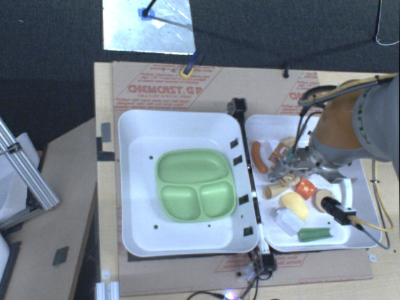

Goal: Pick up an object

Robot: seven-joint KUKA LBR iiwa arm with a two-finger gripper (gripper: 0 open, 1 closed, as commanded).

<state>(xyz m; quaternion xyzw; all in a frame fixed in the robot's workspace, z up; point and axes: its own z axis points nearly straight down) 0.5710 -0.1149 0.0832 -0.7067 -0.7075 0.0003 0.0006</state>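
Pincer low in the crowded bin

The pincer (pixel 282 165) sits among toys; I cannot tell its grip. It might bump the hot dog (pixel 259 156) or lemon (pixel 294 205).

Robotics lab: bench (pixel 106 167) under protective Chemcast sheet (pixel 165 89), aluminium extrusion (pixel 25 167) at left edge, loose cables (pixel 381 17) upper right, dark carpet (pixel 50 42).

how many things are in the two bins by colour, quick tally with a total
Green: 2, the divided plate in the left bin and a flat green piece in the right bin
Red or orange: 2, a sausage and a small orange piece
Yellow: 1, a lemon-like piece
Tan: 1, a cone
Clear or white: 1, a small packet
Total: 7 that I can tell apart; more lie under the gripper.
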